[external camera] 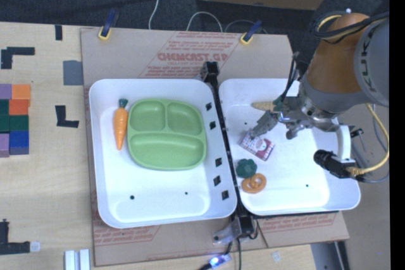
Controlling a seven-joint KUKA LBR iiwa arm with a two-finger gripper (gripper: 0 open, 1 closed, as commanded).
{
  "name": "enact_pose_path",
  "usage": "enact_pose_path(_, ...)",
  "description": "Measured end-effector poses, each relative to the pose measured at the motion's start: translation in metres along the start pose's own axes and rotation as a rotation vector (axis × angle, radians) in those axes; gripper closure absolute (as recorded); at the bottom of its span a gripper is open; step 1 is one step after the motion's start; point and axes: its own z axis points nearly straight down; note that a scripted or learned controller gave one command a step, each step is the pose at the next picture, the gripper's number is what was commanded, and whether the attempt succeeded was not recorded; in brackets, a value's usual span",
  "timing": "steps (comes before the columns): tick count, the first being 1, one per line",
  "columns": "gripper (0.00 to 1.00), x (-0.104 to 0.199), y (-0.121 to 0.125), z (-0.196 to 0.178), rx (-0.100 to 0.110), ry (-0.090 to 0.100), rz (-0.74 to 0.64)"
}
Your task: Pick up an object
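Where the bench begins at the far left, a stack of colored blocks (15, 118) sits on the wooden top, well apart from both bins. Next comes the left bin (107, 199), which holds a carrot (119, 126) standing lengthwise along the left side of a green divided plate (167, 135), the two just beside each other. A black divider (217, 136) runs between this bin and the right bin (329, 196). Past that divider, in the right bin, a small pink and white packet (258, 147) lies flat on the floor, and the gripper (258, 134) comes down at a slant from the right so that its tips meet the packet's upper left edge. Whether the tips are apart or pressed together on the packet cannot be told, since they blur into one pale shape against the white floor. Just below the packet a dark green toy (246, 167) rests near the divider, and a brown pretzel (254, 183) lies touching or nearly touching the toy's lower side. A tan cone-shaped piece (264, 105) lies above the gripper, near the bin's back wall. Nothing stands between the gripper and the packet; the green toy and pretzel lie close below. Farther right, the arm (345, 66) with its orange band reaches over the bin's right half, cables looping around it.
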Motion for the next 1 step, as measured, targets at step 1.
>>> enact_pose_path(1, 0.00, 0.0003, 0.0028, -0.0073, -0.014, -0.001, -0.004)
